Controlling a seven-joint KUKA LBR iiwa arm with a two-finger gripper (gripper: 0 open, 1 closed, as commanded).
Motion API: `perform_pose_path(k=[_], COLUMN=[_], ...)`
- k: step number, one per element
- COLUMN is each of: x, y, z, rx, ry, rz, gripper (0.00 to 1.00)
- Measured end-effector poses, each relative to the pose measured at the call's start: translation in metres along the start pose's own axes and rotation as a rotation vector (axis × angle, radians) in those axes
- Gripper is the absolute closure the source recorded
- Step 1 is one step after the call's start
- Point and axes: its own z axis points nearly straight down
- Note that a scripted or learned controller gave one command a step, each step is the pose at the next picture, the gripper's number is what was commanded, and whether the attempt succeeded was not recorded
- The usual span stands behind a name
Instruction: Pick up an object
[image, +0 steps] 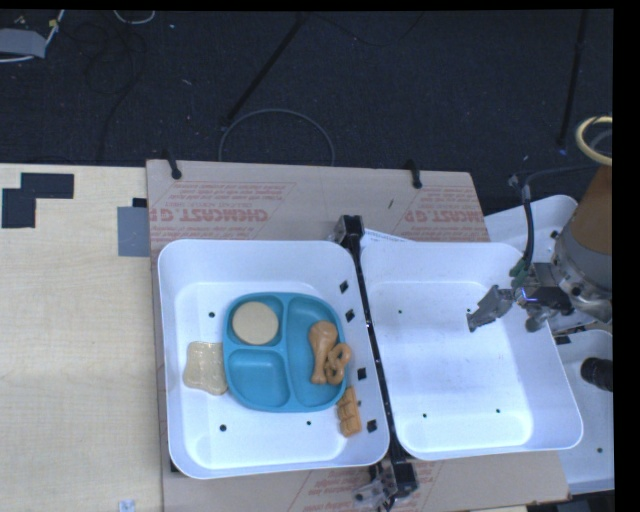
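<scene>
Objects for picking all sit in the left bin (200, 275), in the lower left-centre of the frame: a blue divided tray (283, 352) with a round tan disc (254, 322) in its upper-left compartment and a tan twisted pretzel-like piece (328, 352) in its right compartment. A pale flat piece (205, 367) lies touching the tray's left edge, and a small orange-brown piece (348, 411) rests just beside its lower right corner. My gripper (505, 305) hangs at the right of the frame, over the right bin (450, 400) near its upper right edge, well apart from all of them. My fingers look spread, with nothing between them.
</scene>
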Motion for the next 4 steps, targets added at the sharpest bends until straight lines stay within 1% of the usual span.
perform_pose_path(k=[1,2,3,4], x=[0.000,-0.005,-0.004,-0.001], y=[0.002,-0.004,-0.005,-0.013], z=[-0.006,0.041,0.085,0.131], rx=[-0.012,-0.005,-0.006,-0.006], ry=[-0.002,0.000,0.000,0.001], rz=[-0.002,-0.001,-0.001,-0.001], gripper=[0.00,0.00,0.00,0.00])
